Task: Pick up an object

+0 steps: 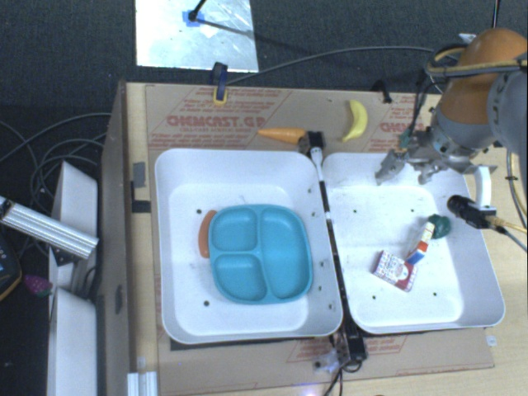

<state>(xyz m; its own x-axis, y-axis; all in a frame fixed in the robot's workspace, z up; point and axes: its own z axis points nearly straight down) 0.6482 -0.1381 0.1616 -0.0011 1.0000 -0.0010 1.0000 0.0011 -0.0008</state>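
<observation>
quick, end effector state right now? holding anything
End effector: open, fingers spread, holding nothing; it sits over the back edge of the right bin, apart from the small carton and the tube.

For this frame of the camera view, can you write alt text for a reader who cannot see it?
A grey robot arm reaches in from the right, its gripper above the far edge of the right bin, which holds a small red and white packet and a tube. The left bin holds a blue divided plate beside a hot dog; a banana and carrot lie behind the bins.
</observation>
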